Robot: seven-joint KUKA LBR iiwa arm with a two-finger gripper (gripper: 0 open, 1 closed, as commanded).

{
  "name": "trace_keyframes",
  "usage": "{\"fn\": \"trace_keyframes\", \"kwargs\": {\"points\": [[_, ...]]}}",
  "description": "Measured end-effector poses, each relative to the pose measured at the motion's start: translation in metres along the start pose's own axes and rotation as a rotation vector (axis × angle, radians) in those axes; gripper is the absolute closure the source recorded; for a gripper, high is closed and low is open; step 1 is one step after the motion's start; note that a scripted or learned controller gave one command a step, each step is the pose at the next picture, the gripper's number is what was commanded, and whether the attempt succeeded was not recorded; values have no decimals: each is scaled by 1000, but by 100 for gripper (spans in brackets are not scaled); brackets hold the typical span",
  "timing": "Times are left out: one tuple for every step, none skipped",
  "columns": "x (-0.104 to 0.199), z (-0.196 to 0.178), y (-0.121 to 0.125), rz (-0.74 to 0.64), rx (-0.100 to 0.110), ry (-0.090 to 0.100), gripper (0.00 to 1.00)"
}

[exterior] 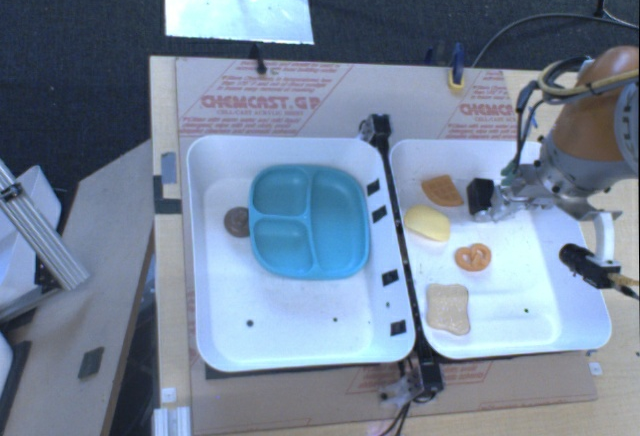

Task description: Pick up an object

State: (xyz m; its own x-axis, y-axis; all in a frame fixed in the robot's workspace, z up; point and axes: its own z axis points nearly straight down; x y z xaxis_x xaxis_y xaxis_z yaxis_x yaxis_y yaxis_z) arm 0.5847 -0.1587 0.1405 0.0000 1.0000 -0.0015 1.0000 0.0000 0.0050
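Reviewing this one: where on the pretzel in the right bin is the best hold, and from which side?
Probably from straight above, closing across the pretzel on its outer rim. It lies flat and low on the right bin floor, so there is no side face to take; bare floor rings it.

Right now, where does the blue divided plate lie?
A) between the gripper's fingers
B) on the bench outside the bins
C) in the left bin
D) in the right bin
C: the blue divided plate lies flat on the floor of the left bin, with a small round brown piece beside it.
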Motion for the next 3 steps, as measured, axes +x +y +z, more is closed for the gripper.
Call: {"fn": "trace_keyframes", "kwargs": {"points": [[-3,-45,-3,0,-1,0,100],[-3,-70,-2,-4,1,0,100],[45,-77,17,-10,1,2,100]]}}
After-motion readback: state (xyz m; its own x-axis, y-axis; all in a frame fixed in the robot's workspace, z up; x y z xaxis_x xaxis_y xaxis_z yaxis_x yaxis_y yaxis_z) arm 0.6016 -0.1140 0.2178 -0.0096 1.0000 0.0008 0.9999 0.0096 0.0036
